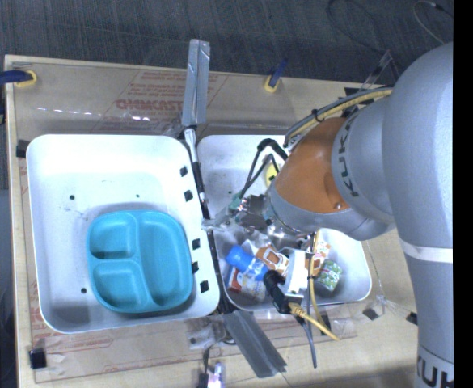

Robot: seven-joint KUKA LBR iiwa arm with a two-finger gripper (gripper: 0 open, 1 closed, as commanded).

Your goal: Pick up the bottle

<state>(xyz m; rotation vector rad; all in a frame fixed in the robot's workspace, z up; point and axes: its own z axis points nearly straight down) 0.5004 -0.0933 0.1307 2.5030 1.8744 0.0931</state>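
The bottle is lying on its side in the right bin, at that bin's near left corner, with its blue cap apparently pointing toward the bin's left wall. Small packets are lying just beside it, toward the bin's middle and right.

The gripper is hanging low over the bin's middle, just beyond the bottle, and the wrist is covering it. The state of the jaws cannot be told, and nothing is showing a grasp.

Step in hand, as judged: the arm is positioning for the pick, and the lift is not yet done. The next move is calling for centring on the bottle's body, closing across its narrow width, and raising it clear of the neighbouring packets and the bin's left wall.

Count:
- Bottles: one.
- Bins: two, the left bin sitting against the right bin's left wall.
- Blue divided tray: one, in the left bin.
- Packets: at least three showing, one of them green.
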